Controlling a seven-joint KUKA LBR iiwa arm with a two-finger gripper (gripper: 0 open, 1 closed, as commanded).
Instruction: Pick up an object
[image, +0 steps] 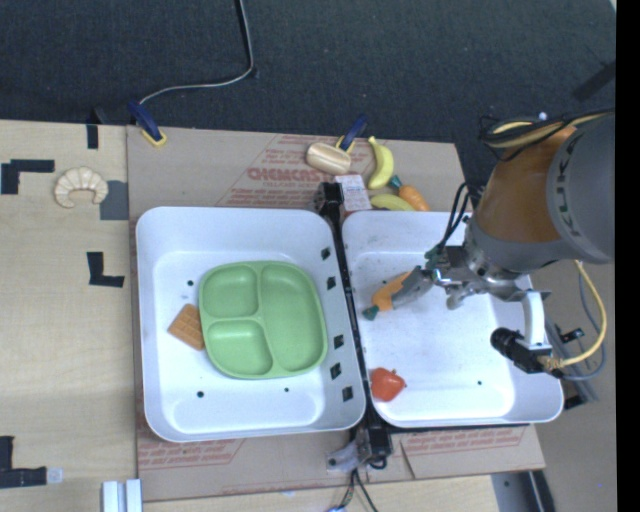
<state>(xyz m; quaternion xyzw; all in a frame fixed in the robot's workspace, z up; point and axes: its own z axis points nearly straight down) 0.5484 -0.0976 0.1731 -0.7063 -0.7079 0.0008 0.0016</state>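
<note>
Nearest the camera, a small red toy (387, 383) lies at the near left corner of the right bin (520, 405), touching its left wall. Farther in, an orange carrot-like toy (392, 290) rests near the same wall, toward the middle of the bin. This is probably the thing to pick. The gripper (432, 278) is low over the bin, and its tips are just beside the carrot's right end. Whether the tips are apart or together, the view does not let one tell, and the carrot is not seen between them.

The risk is this: the carrot is slim and lies at a slant, so closing fingers may only push it toward the wall or pinch its very end, and it could slip out when lifted.

In the left bin (160, 400) a green divided plate (264, 320) sits in the middle, with a tan cracker (186, 326) at its left edge. Beyond the far bin edges lie a banana (380, 164) and a bread roll (328, 157), and a croissant (80, 187) rests at the bench's left.
</note>
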